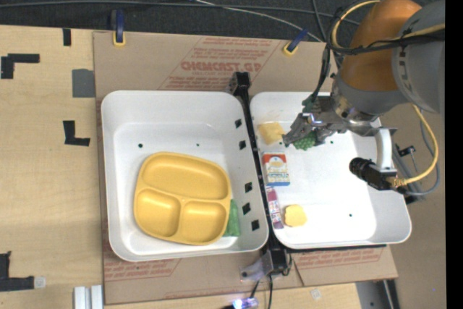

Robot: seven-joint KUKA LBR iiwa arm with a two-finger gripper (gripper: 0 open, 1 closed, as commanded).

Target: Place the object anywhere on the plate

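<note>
A yellow plate (181, 197) with three compartments lies in the left bin (119, 119). My gripper (302, 132) hangs over the upper left part of the right bin (391, 228). A small green object (307, 142) shows right at its tip, partly hidden by it; I cannot tell whether it is held. In the right bin, near the divider, lie a pale yellow piece (270, 132), a small red and white packet (275, 168), a thin purple stick (274, 209) and a yellow round piece (294, 215).
A green item (233, 219) sits against the plate's right edge in the left bin. A black divider (249, 148) runs between the bins. The arm's grey body and cables (376, 170) cover the upper right of the right bin.
</note>
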